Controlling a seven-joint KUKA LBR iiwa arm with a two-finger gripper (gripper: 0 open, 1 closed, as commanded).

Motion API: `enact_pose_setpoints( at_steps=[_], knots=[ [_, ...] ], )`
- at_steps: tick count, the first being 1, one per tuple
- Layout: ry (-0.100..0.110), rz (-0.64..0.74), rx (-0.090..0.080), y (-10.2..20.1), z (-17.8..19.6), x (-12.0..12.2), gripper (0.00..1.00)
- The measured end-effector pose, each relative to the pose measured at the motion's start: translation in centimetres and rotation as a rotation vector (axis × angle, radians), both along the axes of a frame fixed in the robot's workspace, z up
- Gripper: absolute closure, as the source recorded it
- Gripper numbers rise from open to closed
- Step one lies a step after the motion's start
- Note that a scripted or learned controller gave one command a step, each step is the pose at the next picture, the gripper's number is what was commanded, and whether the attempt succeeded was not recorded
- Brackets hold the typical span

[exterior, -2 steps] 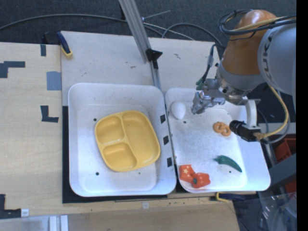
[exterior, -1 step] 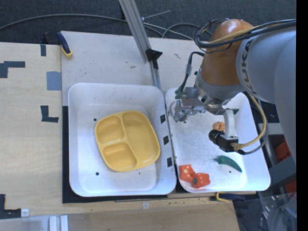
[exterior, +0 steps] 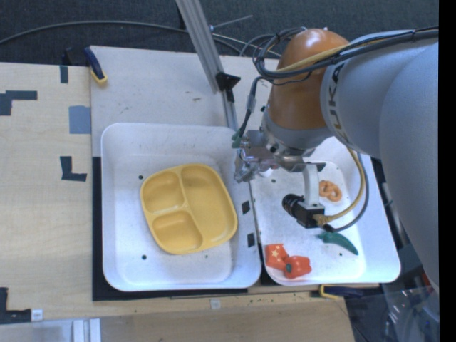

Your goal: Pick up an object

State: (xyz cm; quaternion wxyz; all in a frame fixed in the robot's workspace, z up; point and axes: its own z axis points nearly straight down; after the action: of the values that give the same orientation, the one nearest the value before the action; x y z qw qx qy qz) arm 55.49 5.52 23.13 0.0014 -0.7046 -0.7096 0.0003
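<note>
The gripper (exterior: 246, 168) hangs over the seam where the two white bins meet, near their far edge, with the orange-banded wrist and grey arm reaching in above the right bin (exterior: 376, 261). Whether the gripper is open or closed cannot be told from this angle, and nothing can be seen held in it.

The things that could be picked lie in both bins. In the left bin (exterior: 122, 266) a yellow divided plate (exterior: 189, 208) with three compartments rests flat near the middle, its right rim close to the bin wall just below the gripper. In the right bin a small orange twisted piece (exterior: 330, 189) lies near the arm, a red and orange toy (exterior: 288, 260) sits at the near edge by the dividing wall, and a dark green piece (exterior: 341, 242) lies just right of it, apart from both.

On the grey arm casing (exterior: 399, 91) a few dark letters show at its left edge, seemingly "KU", cut off by the curve. No label or brand can be read on the plate, the toys or the bins.

On the bench (exterior: 43, 191) left of the bins there are dark tape marks, and a blue and yellow clamp (exterior: 95, 67) sits at the far left corner of the pale board behind the bins
</note>
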Motion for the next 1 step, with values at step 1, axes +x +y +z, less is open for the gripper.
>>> enact_pose_setpoints(
  at_steps=[1],
  knots=[
    [0.001, -0.001, -0.001, 4.53, -1.01, -1.43, 1.00]
  ],
)
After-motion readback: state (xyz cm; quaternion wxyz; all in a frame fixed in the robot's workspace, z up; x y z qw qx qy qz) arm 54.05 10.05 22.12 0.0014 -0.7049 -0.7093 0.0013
